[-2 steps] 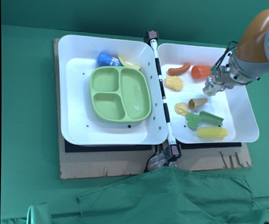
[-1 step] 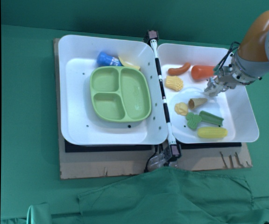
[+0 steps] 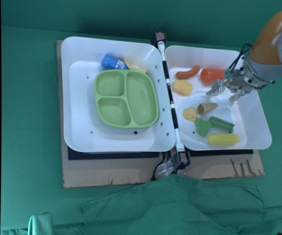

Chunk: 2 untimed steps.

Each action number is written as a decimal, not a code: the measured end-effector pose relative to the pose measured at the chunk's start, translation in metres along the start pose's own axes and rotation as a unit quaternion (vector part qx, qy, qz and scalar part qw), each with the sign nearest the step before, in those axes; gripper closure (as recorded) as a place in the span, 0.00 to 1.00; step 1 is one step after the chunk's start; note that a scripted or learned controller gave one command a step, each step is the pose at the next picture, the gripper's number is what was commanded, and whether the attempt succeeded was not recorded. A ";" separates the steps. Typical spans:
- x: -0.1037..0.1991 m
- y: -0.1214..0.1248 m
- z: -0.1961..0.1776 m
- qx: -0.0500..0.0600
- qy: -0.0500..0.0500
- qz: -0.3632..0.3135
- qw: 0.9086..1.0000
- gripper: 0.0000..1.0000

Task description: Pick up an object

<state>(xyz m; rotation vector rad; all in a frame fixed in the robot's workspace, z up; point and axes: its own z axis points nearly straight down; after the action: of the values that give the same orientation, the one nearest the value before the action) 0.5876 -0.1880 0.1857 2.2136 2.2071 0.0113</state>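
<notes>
The right bin [image 3: 258, 126] holds several toy foods: a sausage [image 3: 187, 72], a red-orange pepper [image 3: 212, 75], a yellow corn chunk [image 3: 182, 87], an ice cream cone [image 3: 207, 107], a small yellow piece [image 3: 190, 114], green broccoli [image 3: 202, 127], a green cucumber [image 3: 222, 124] and a yellow corn cob [image 3: 223, 139]. My gripper [image 3: 226, 91] hovers over the right bin's upper right part, just right of the pepper. Its fingers are spread open with nothing between them.
The left bin [image 3: 82, 131] carries a green divided plate [image 3: 126, 98], with a blue toy [image 3: 113, 61] and a yellow wedge [image 3: 135, 66] behind it. A black-and-white divider [image 3: 169, 94] runs between the bins. Green cloth [image 3: 180, 204] lies at the front.
</notes>
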 end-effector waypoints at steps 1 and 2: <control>-0.001 -0.041 -0.001 -0.002 -0.001 0.001 1.000 0.00; -0.001 -0.072 -0.002 -0.004 -0.002 0.001 1.000 0.00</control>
<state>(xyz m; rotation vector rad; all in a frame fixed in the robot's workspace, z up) 0.5152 -0.1888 0.1866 2.2098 2.2000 0.0153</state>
